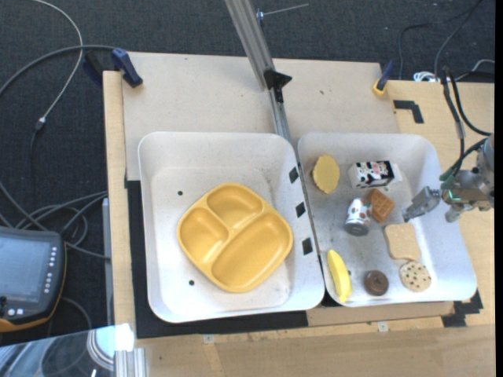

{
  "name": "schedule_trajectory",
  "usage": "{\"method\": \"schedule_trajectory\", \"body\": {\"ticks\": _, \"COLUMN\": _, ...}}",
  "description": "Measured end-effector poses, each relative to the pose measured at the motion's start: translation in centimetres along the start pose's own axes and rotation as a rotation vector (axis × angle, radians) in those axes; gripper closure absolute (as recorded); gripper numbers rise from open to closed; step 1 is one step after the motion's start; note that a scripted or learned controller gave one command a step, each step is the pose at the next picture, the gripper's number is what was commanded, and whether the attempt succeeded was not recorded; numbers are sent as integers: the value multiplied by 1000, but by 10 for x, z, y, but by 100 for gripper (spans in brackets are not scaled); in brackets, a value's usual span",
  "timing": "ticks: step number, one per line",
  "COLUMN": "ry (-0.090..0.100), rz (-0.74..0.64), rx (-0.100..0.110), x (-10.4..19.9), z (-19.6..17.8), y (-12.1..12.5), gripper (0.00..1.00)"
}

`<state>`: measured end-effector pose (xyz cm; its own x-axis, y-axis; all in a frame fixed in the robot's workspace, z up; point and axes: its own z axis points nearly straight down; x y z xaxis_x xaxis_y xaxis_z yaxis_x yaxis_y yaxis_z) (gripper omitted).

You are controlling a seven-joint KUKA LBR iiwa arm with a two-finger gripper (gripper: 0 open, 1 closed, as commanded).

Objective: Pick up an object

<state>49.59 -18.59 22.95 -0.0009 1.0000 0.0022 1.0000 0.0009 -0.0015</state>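
Two shallow white bins sit side by side on the bench. The left bin (pixel 157 171) carries one glossy yellow three-compartment plate (pixel 234 236). The right bin (pixel 440 171) holds eight things: a yellow disc (pixel 326 173), a black-and-white carton (pixel 372 173), a small can (pixel 357 217), a brown waffle (pixel 381 205), toast (pixel 402 242), a speckled cookie (pixel 414 276), a chocolate doughnut (pixel 376 282), and a banana (pixel 339 274). The gripper (pixel 428 203) hangs over its right edge; whether it is released or clenched, I cannot tell.

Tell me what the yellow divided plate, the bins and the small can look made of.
Yellow divided plate: likely moulded plastic, with a smooth, soft sheen and rounded compartment ridges. Bins: thin white plastic by the look, matte and scuffed, with curved rims. Small can: probably metal or a toy copy; a silvery end shows.
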Motion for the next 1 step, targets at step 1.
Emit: {"method": "schedule_trajectory", "body": {"ticks": 1, "ry": 0, "rz": -2, "rx": 1, "x": 20, "z": 8, "y": 0, "gripper": 0}}
